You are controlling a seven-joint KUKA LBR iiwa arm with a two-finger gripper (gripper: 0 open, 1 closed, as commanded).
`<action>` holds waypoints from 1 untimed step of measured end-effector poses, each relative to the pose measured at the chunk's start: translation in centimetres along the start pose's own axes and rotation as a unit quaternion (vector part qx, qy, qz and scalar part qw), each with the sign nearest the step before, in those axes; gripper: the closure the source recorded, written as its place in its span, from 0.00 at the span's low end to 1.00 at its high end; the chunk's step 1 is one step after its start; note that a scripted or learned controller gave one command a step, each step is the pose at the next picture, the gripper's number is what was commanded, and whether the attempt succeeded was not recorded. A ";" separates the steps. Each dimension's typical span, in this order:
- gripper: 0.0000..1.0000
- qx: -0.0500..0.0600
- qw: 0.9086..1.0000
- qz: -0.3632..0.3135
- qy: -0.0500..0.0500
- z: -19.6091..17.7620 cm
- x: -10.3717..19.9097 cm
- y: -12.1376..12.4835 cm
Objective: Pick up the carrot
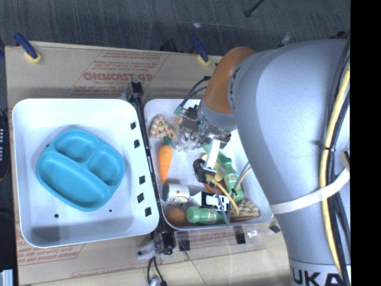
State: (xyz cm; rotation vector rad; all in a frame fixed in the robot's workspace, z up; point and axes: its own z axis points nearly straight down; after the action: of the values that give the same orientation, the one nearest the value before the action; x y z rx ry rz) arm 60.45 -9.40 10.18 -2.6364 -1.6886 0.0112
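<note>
**Desk:** What's on the left?

**Photographer:** A blue tray [81, 169] with three compartments lies tilted in the left bin [24, 177]. Black clips run down the divide between the bins.

**Desk:** And the carrot?

**Photographer:** The carrot [165, 161] lies in the right bin [156, 109], near its left wall, green top pointing away from the camera, tip toward it. A waffle-patterned piece [159, 126] sits just beyond it; a small can [175, 192] lies just below its tip.

**Desk:** The arm?

**Photographer:** The gripper [191, 140] hangs over the right bin, just right of the carrot's top. Nothing shows between its fingers. Whether they stand wide or narrow, I cannot tell.

**Desk:** Further right?

**Photographer:** A clutter of toy food: a green bottle [205, 215] lying flat at the near edge, a brown piece [174, 214] beside it. The grey arm [292, 130] covers the bin's right side.
</note>
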 end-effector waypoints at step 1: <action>0.00 0.001 1.000 -0.002 0.000 0.0 0.1 0.0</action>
State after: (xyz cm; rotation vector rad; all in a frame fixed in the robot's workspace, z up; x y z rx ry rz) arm 60.44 -9.32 10.14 -2.6325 -1.6922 0.0123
